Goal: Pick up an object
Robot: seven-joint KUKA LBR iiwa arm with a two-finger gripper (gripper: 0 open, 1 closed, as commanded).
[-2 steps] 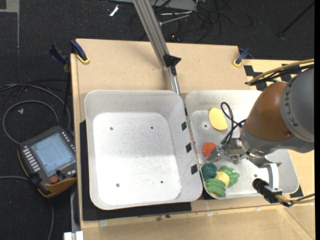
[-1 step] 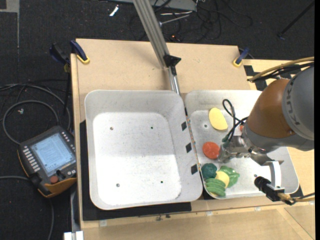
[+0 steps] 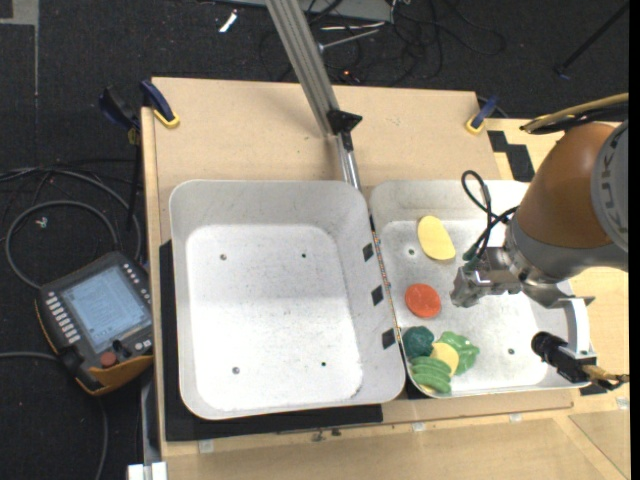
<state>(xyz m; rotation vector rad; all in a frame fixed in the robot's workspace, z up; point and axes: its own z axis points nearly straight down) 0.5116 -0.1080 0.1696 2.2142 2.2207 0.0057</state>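
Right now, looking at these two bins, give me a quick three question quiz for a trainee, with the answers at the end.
1. True or false: all the loose objects lie in the right bin.
2. Which object lies nearest the gripper? A) yellow piece B) red disc C) green pile
3. Fill in: the red disc lies between the yellow piece and the ____ pile.

Key: 1 true; 2 B; 3 green. The left bin shows bare white floor, and the gripper hangs over the right bin beside the red disc.
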